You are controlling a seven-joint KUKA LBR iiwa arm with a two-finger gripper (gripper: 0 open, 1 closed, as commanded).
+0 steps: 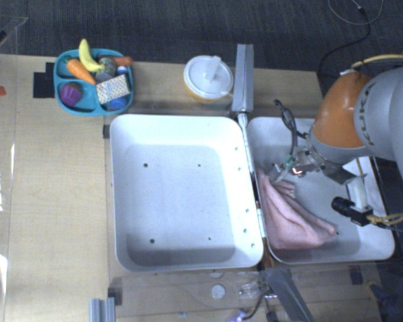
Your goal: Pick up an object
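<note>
Fingers (pixel 282 174), spread impossible to judge, sit at the upper end of the pink cloth (pixel 292 213) in the right bin (pixel 375 244).

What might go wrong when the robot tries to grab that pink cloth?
1. The gripper sits at the top end of the pink cloth, not its middle. It may catch just a thin fold, and the floppy cloth could slip out.
2. The cloth lies bunched right against the left wall of the right bin, so the gripper might bump that wall.
</note>
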